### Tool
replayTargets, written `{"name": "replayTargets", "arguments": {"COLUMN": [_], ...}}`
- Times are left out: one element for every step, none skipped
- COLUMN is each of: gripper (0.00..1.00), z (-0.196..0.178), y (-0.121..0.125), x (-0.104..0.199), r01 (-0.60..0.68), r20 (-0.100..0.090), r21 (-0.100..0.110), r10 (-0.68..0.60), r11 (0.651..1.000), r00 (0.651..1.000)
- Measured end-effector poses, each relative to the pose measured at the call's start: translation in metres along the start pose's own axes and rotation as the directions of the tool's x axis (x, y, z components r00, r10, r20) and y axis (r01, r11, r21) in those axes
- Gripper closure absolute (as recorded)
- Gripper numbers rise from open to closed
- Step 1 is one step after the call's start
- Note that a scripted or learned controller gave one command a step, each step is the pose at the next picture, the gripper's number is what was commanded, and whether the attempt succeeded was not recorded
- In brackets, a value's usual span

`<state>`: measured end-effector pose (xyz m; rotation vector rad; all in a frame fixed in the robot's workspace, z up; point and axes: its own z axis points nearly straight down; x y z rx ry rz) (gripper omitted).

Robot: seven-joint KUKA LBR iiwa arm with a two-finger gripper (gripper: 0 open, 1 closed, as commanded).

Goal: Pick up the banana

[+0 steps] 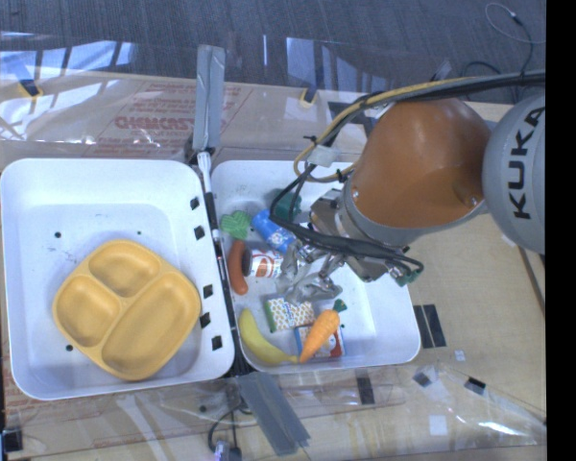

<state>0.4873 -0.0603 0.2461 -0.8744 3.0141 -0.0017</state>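
A: Gripper (pixel 312 275), where?

B: Down inside the right bin (pixel 403 339), at the end of the arm (pixel 418 166), below the big orange band. Hanging among the clutter, roughly mid-bin.

A: Open or closed?

B: Cannot tell. Too much tangled metal and cable down there to read it.

A: And the banana (pixel 254 342)?

B: Below and to the left of the gripper in the view, clearly apart from it. Lying flat in the bin's near-left corner, curved and yellow. One end up along the left wall, the other end pointing toward the carrot (pixel 319 332).

A: Anything between gripper and banana?

B: A small patterned box (pixel 290 312), just beneath the gripper and close against the banana's inner curve. Touching or only beside it, hard to say.

A: The carrot, then?

B: Almost straight below the gripper, tilted. Green top nearest the gripper, orange tip down by the banana's right end. Resting over something blue and red, too hidden to name.

A: Left of the gripper?

B: A small can (pixel 264 265) just beside it. Further left, a reddish sausage (pixel 237 267), lengthwise along the bin wall.

A: Up and left?

B: A blue piece (pixel 269 229) near the gripper, then a green piece (pixel 236 225) past it. Kind unclear for both.

A: Further off?

B: Far to the gripper's left, in the left bin (pixel 38 190), a yellow divided plate (pixel 125 305), well apart from everything else.
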Motion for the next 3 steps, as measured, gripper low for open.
{"name": "replayTargets", "arguments": {"gripper": [0.00,0.00,0.00], "z": [0.000,0.055,0.087], "y": [0.000,0.036,0.143], "x": [0.000,-0.028,-0.094], "r01": [0.000,0.196,0.248], "r20": [0.000,-0.003,-0.004], "r21": [0.000,-0.004,-0.004], "r10": [0.000,-0.196,-0.248], "r11": [1.000,0.981,0.969], "r00": [1.000,0.981,0.969]}}
